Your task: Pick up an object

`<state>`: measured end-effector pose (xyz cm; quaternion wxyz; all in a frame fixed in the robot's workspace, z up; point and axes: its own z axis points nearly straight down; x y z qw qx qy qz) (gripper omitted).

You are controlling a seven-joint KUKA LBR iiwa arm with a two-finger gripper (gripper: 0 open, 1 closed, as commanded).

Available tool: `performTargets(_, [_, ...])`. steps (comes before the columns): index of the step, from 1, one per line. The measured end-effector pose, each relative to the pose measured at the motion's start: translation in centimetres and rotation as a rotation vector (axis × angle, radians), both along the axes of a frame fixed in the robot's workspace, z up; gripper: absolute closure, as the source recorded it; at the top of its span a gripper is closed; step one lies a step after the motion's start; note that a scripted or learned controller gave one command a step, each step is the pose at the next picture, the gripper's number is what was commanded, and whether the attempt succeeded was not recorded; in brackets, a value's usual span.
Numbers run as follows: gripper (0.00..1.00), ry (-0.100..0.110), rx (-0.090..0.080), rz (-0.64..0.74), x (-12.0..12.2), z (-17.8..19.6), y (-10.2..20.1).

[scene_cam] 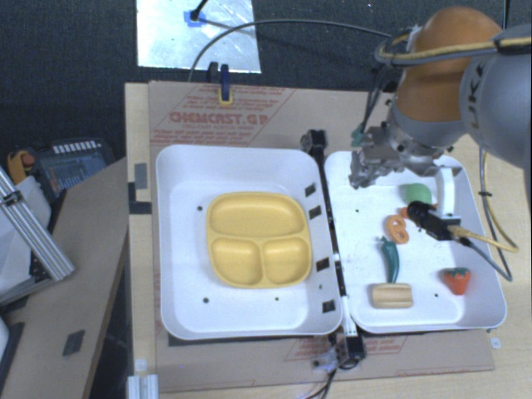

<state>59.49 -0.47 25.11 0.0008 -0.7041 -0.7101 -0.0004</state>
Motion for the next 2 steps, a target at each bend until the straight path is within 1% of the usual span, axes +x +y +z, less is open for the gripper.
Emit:
performTargets(1, [1.00, 0.000, 0.000, 0.000, -1.0, -1.3, 4.6])
performTargets(2, [1.00, 0.000, 0.000, 0.000, -2.7, -2.5, 9.1])
